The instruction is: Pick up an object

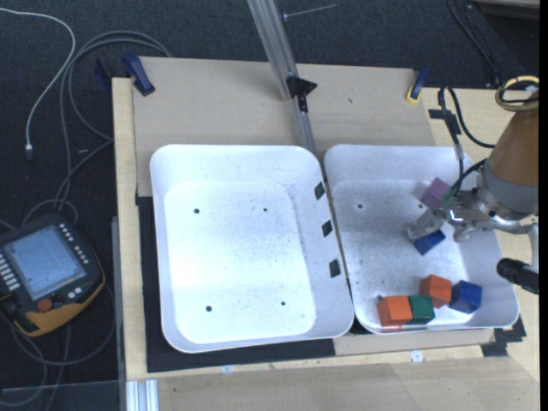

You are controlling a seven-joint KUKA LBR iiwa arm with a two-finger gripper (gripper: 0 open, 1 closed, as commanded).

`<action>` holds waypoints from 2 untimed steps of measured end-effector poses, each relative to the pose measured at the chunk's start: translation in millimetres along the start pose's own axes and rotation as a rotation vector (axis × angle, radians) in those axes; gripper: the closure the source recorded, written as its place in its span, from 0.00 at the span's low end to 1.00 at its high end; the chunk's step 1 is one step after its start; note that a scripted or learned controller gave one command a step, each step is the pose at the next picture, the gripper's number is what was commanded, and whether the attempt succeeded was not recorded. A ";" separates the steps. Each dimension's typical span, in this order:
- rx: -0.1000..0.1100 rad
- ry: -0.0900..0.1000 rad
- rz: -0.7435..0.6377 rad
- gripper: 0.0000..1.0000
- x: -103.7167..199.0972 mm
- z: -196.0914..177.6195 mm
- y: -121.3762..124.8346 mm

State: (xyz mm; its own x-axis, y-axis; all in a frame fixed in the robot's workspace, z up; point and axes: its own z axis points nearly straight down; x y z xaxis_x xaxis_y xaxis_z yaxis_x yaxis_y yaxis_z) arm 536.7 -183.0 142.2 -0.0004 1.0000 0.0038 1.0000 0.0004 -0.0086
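My gripper (438, 219) hangs low over the middle of the right bin (368, 178), reaching in from the right. A purple block (437, 192) lies just behind it, and a small blue block (428, 242) shows just in front of and under it. Whether either block is held is hidden by the gripper body. Along the bin's front edge sit an orange block (395, 310), a green block (421, 308), a second orange block (437, 288) and a blue block (467, 296).
The left bin (231, 238) lies beside the right one, with black clips (326, 227) along the shared wall. A metal pole (276, 41) slants over the bench's back. Cables run at the back right, and a teach pendant (43, 268) lies left of the bench.
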 end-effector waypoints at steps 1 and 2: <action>-0.003 -0.001 -0.002 0.00 13.4 45.2 20.6; 0.000 0.000 0.003 0.00 16.1 43.6 -54.9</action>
State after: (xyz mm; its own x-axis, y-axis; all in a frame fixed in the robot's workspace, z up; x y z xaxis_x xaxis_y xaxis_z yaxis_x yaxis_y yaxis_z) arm 481.5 -166.7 99.2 0.0031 1.0000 0.0041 1.0000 -0.0030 -0.0083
